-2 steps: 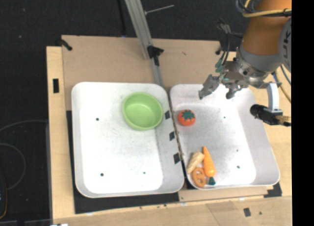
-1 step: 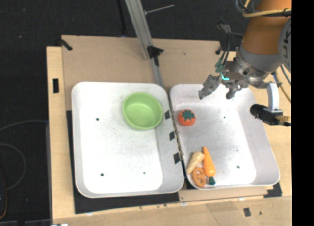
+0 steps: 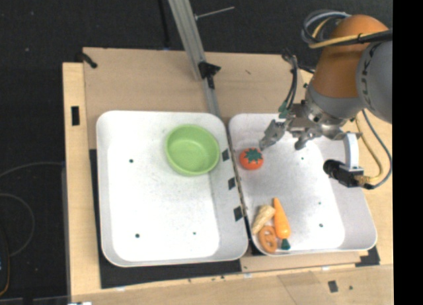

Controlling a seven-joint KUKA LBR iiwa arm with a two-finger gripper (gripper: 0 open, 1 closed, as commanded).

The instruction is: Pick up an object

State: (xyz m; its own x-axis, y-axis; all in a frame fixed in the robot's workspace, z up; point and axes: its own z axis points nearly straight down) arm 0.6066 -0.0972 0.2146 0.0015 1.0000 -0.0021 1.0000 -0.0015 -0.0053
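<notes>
From the overhead camera view, the right bin (image 3: 330, 231) is serving as the landmark. The arm (image 3: 344, 65) is reaching in over its upper edge, and the gripper (image 3: 289, 137) is hanging above the bin's upper middle with its fingers spread apart and nothing between them. A toy tomato (image 3: 251, 158) is lying near the bin's upper left corner, just left of and below the fingertips, apart from them. A carrot (image 3: 281, 217) and other small toy foods (image 3: 266, 227) are sitting bunched at the bin's lower left corner. A green bowl (image 3: 192, 149) is resting in the neighbouring left bin (image 3: 132, 231), towards its upper right.
</notes>
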